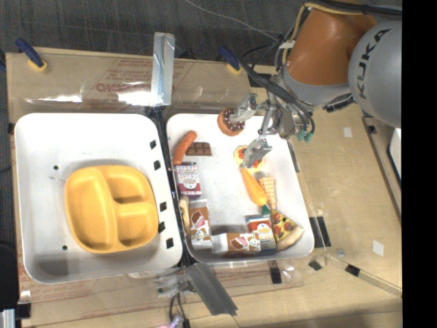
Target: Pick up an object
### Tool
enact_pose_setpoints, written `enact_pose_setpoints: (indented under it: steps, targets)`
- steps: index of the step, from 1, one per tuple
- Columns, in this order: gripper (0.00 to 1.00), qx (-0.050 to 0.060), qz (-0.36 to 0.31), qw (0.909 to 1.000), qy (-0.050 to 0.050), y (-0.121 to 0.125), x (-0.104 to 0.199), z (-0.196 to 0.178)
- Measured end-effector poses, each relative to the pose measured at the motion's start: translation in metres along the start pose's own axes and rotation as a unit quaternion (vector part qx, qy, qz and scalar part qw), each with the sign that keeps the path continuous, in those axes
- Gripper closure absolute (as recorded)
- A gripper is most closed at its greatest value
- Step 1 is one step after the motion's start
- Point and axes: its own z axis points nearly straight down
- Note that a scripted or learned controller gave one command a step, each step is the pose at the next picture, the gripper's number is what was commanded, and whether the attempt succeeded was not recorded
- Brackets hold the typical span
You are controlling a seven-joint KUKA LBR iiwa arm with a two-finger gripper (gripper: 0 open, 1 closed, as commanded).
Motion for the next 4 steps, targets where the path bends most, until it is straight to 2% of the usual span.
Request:
enact_pose_setpoints:
  steps: [1,2,3,4]
  targets:
    - [0.00,-0.002,-0.024,0.9997,0.003,-0.018,0.024,0.102]
    - [0.00,0.000,-0.083,0.9965,-0.003,-0.069,0.032,0.158]
    - [0.00,-0.002,-0.002,1.0000,-0.001,-0.060,0.034,0.159]
    - [0.00,-0.002,-0.023,0.9997,0.000,-0.068,0.043,0.159]
